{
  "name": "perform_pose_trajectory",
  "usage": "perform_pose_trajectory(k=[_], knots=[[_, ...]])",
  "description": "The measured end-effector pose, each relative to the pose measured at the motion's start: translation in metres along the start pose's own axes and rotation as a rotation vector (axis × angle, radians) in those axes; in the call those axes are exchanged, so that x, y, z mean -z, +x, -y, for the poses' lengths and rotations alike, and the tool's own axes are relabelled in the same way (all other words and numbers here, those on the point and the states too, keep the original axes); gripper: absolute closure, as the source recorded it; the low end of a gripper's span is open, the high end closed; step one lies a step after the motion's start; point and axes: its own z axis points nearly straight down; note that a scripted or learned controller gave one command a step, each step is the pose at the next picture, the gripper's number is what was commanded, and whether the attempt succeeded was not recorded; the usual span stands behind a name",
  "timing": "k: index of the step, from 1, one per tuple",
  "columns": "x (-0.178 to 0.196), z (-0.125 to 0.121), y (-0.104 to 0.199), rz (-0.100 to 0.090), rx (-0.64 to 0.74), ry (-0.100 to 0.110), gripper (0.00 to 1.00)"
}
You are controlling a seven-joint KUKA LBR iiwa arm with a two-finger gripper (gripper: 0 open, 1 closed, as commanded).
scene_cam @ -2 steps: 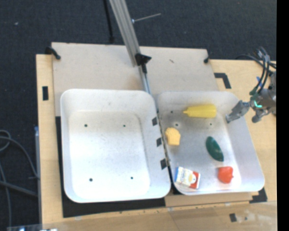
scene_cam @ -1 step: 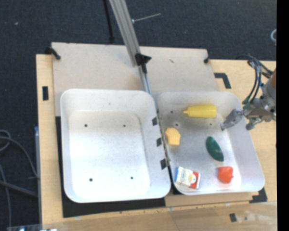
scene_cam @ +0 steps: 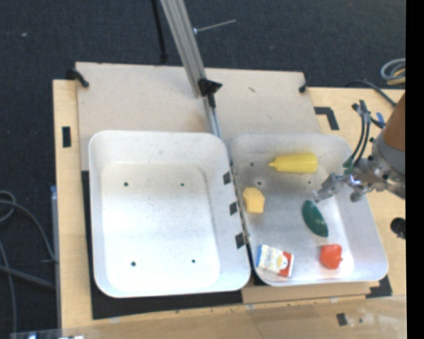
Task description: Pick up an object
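Tool [scene_cam: 337, 186] over the right bin [scene_cam: 371, 232], grip state can't tell, nothing visibly held; nearest obj, the green piece [scene_cam: 314, 217], just below it, prob. light, stiff, smooth plastic, so pinch across its narrow middle.

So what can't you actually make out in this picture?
- Gripper: too small and blurred in the camera view to tell the state of its fingers.
- Arm: mostly cut off by the right edge.
- Small carton: print too small to read.
- Green object: too blurred to identify.
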Motion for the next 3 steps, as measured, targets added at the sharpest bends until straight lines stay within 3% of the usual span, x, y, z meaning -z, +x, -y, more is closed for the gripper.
perform_pose_trajectory(k=[1,2,3], knots=[[-0.054,-0.003,0.009,-0.001,-0.002,0.001,0.0],[-0.039,-0.004,0.008,0.0,-0.007,-0.008,1.0],[0.005,-0.003,0.005,0.002,-0.002,-0.01,1.0]])
